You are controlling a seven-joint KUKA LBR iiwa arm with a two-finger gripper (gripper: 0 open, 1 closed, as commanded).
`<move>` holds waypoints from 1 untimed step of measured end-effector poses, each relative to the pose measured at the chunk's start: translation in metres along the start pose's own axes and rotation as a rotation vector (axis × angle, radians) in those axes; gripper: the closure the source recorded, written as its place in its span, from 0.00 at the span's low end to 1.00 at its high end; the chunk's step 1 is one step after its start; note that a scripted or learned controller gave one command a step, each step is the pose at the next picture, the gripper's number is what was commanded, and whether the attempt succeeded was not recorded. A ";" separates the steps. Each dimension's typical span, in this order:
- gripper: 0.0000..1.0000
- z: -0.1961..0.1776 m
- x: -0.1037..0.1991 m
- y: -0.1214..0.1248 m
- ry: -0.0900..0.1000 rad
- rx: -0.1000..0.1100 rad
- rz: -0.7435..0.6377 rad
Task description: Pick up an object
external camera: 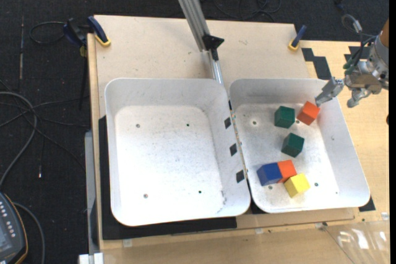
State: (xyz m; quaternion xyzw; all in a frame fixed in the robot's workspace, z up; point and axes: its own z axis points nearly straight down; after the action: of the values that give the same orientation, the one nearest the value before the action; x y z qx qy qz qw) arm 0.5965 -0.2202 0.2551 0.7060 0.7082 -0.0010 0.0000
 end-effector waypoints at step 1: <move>0.00 0.142 0.052 0.000 0.004 0.006 -0.002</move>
State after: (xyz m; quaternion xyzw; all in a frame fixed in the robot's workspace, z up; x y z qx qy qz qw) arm 0.5958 -0.1689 0.1126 0.7053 0.7089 -0.0017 -0.0038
